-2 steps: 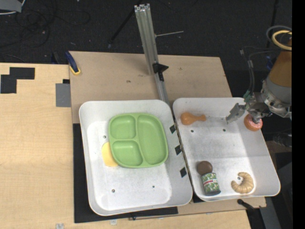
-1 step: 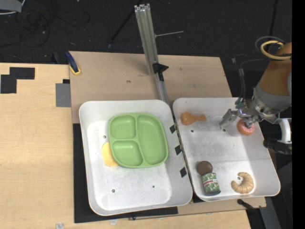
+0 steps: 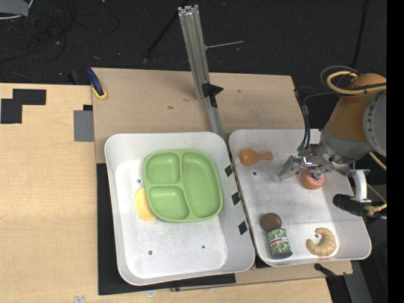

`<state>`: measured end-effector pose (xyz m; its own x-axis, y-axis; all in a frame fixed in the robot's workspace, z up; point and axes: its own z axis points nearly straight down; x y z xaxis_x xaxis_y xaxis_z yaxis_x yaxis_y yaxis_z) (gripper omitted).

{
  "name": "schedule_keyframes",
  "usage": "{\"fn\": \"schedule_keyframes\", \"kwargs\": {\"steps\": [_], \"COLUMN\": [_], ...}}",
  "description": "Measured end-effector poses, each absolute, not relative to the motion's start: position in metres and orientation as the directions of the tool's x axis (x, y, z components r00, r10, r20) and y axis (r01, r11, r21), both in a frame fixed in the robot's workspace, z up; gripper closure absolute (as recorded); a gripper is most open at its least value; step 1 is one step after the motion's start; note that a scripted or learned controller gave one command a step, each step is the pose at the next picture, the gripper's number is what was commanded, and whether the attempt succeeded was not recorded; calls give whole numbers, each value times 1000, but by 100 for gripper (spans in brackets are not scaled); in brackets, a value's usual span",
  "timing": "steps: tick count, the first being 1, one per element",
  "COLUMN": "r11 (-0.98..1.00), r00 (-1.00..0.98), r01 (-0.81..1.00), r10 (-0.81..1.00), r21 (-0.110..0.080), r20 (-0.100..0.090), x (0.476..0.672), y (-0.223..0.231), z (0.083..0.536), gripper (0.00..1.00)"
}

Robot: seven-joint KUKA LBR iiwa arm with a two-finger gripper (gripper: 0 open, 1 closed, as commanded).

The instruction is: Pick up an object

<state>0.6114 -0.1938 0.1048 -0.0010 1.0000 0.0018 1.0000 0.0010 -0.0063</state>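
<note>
Pincer (image 3: 307, 168) is low in the right bin (image 3: 287, 232), fingers spread open, one reaching left, right above the red ball (image 3: 312, 180). Ball sits on the bin floor at the fingertips, not gripped. Same bin: orange drumstick (image 3: 254, 157) upper left, brown ball (image 3: 271, 221), can (image 3: 278, 243), croissant (image 3: 322, 241) near the front. Left bin (image 3: 170, 257) has a green tray (image 3: 183, 186) over something yellow (image 3: 142, 206).

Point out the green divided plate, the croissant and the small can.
green divided plate (image 3: 183, 186): camera view, on the ridge where its compartments meet.
croissant (image 3: 322, 242): camera view, middle of its curved body.
small can (image 3: 279, 243): camera view, on its labelled side.
</note>
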Motion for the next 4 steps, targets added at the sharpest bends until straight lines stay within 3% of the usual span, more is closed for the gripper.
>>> {"fn": "schedule_keyframes", "kwargs": {"steps": [1, 3, 4], "r11": [-1, 1, 4], "r00": [1, -1, -4], "r01": [1000, 1000, 1000], "r10": [1000, 1000, 1000], "r21": [-4, 3, -3], "r20": [0, -1, 1], "x": [612, 615, 610], "y": [-195, -193, -134], "z": [117, 212, 223], "gripper": [100, 100, 100]}}
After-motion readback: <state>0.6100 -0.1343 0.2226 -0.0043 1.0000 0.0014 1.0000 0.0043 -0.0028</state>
